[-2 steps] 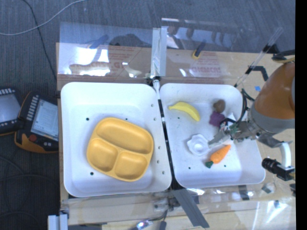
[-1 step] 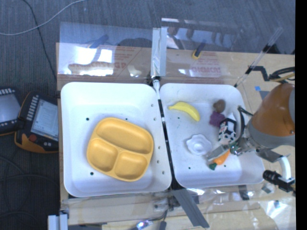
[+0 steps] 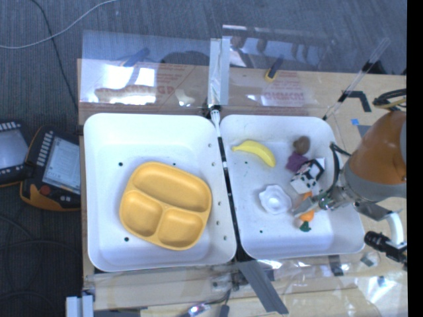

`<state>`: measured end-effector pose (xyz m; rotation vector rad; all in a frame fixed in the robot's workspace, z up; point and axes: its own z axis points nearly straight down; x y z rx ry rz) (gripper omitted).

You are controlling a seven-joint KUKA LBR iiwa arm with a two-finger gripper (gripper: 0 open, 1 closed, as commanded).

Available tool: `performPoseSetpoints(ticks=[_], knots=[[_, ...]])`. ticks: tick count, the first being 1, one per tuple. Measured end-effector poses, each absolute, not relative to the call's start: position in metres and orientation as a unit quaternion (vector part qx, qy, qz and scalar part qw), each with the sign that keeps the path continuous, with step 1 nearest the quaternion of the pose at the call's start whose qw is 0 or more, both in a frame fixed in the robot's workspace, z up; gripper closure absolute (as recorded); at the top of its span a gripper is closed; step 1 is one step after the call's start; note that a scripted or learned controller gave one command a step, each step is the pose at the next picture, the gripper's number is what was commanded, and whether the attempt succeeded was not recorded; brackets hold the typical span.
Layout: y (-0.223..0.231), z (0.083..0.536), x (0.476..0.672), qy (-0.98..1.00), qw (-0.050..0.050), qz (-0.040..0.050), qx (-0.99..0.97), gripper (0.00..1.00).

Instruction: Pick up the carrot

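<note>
Carrot [image 3: 305, 216] lies on the floor of the right bin [image 3: 277, 246], near its right wall, just right of a white cup-like item [image 3: 273, 199]. Gripper [image 3: 324, 202] sits low, just above and beside the carrot; jaws' state cannot be told. Judged: approach made, grasp and lift not yet done.

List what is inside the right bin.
The right bin holds a banana, a brown-and-purple toy, a black-and-white toy, a white cup and the carrot. The arm covers the bin's right edge.
</note>
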<state>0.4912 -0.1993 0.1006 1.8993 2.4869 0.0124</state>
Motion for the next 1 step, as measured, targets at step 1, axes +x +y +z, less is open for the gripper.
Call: performPoseSetpoints(ticks=[1], knots=[[-0.1556, 0.2082, 0.5627, 0.745, 0.000, -0.0012, 0.667, 1.00]])
